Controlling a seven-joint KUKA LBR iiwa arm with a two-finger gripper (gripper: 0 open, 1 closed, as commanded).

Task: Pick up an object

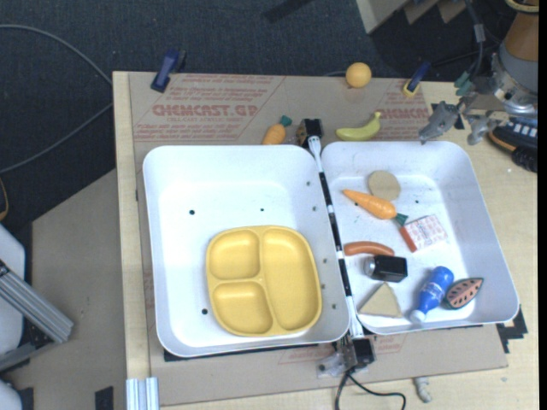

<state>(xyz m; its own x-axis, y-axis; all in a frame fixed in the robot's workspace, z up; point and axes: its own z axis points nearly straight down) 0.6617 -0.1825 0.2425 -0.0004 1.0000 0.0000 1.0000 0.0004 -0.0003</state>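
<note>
Desk point(214, 101): flat brown board with red lettering printed across its far part, carrying two bins side by side.
Left bin point(171, 195): shallow, white, smooth plastic with rounded corners; holds one thing, the plate.
Right bin point(479, 203): same white shallow shape, touching the left bin along the middle; holds eight small things.
Plate point(263, 278): yellow, glossy, rounded square with three compartments, lying in the near half of the left bin.
Gripper point(453, 122): grey metal, at the far right corner, above the right bin's far rim; whether the fingers are open or closed cannot be told, and nothing shows between them.
In the right bin, far to near: tan round disc point(384, 184); orange carrot point(371, 203); red-and-white packet point(424, 231); reddish sausage point(368, 248); black block point(389, 268); blue bottle point(432, 291); dark oval piece with orange markings point(464, 292); tan wedge point(382, 301).
On the desk beyond the bins: yellow banana point(359, 129); small orange carrot-like piece point(275, 133); orange ball point(359, 74); two blue clips point(166, 71).
</note>
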